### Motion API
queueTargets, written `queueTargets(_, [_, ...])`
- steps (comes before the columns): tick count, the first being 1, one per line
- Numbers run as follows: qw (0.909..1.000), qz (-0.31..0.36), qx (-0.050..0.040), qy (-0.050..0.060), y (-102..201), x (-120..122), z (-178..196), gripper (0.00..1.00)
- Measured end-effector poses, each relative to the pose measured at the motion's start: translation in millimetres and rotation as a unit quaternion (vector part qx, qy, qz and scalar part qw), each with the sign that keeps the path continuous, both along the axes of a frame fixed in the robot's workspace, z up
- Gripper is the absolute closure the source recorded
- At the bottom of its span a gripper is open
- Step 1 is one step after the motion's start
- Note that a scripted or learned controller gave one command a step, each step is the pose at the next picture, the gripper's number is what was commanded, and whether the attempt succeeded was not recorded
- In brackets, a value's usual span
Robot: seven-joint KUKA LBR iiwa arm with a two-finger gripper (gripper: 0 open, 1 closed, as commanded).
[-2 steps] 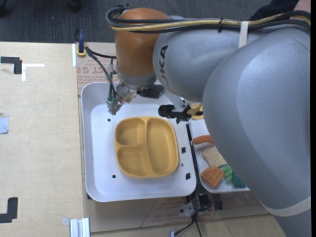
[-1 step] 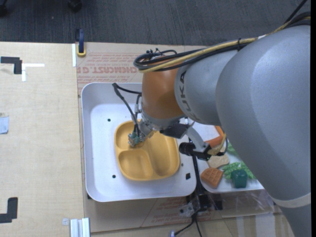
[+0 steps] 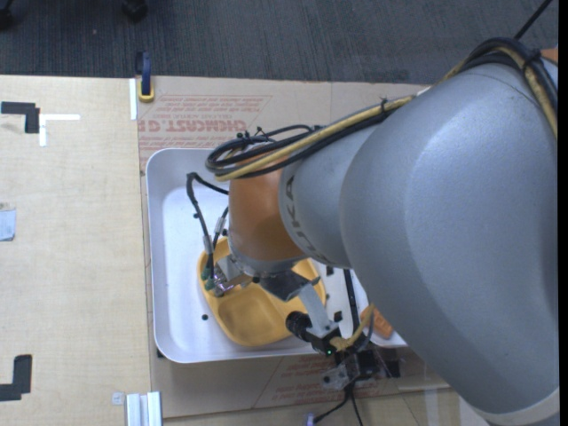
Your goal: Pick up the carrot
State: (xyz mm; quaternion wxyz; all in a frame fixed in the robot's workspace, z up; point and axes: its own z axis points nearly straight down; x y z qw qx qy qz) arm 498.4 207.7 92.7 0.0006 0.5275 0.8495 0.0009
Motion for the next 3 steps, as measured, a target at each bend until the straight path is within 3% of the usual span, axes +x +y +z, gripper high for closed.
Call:
queueTargets(1, [1.0000,-0.005,-0.0004,0.000,-2.0,2.0,8.7,1.00])
queueTargets(2, [0.9971,-0.076,-0.0017,0.002,6.7,-20.3,51.0,1.00])
queueTargets(3, [0.9906,-0.137,-0.0012,0.001,14.3,-19.4,73.2,1.00])
